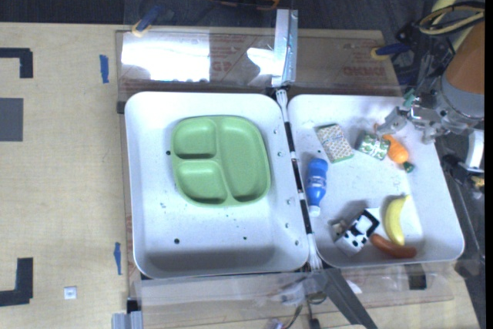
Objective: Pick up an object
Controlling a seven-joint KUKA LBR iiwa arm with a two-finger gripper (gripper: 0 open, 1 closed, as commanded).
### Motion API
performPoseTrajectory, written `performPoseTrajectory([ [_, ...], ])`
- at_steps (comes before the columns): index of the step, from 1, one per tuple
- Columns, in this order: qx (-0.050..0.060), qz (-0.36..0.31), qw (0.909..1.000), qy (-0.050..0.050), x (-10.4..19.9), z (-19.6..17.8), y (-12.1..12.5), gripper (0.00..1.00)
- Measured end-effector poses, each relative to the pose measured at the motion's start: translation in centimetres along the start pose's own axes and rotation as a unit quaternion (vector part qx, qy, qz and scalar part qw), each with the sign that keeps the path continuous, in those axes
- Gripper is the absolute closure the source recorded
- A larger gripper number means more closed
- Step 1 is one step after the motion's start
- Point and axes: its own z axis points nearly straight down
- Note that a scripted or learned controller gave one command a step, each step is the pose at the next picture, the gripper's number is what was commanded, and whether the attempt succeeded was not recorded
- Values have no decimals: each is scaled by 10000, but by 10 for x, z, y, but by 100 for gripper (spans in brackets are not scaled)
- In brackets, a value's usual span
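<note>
Where the arm enters at the right bin's (454, 239) far corner, the pincer (412, 118) hangs low. I cannot tell its state. Just left of it lie the carrot (398, 152) and green packet (373, 146).

Green plate (222, 159) in white bin (146, 189); blue bottle (316, 179); yellow banana (395, 217); orange carrot (397, 151); red sausage (393, 246); black-and-white cow toy (358, 230); dotted box (334, 142).

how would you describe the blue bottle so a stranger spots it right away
Look in the right white bin, along its left wall by the divider. The blue bottle lies there on its side, below the patterned box. It is the only blue item in that bin.
</note>
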Motion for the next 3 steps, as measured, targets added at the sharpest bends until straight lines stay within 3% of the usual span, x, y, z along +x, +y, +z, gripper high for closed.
performPoseTrajectory([
  [1,14,-193,9998,-2,-1,0,-1,0],
  [2,318,902,9954,-26,22,-202,-25,0],
  [3,332,1544,9874,-44,15,-73,12,0],
])
